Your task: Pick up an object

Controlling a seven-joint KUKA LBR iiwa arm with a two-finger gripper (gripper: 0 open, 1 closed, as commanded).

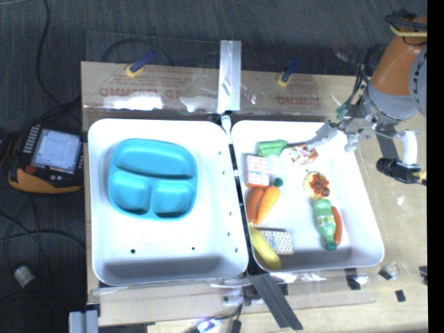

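Pick not accomplished. The hand [325, 134] hovers at the right bin's [361, 186] far edge, just beside a small wrapped packet [303, 156]; its grip state cannot be told. All toy foods lie in that bin; lifting remains.

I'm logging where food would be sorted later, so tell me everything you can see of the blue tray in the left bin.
The blue tray looks like smooth, glossy plastic, turquoise, with rounded corners. It has three compartments: one long one across the far side and two smaller ones side by side nearer the camera. It lies flat and upright on the floor of the left bin, toward the far half, apart from the walls. Nothing lies in it.
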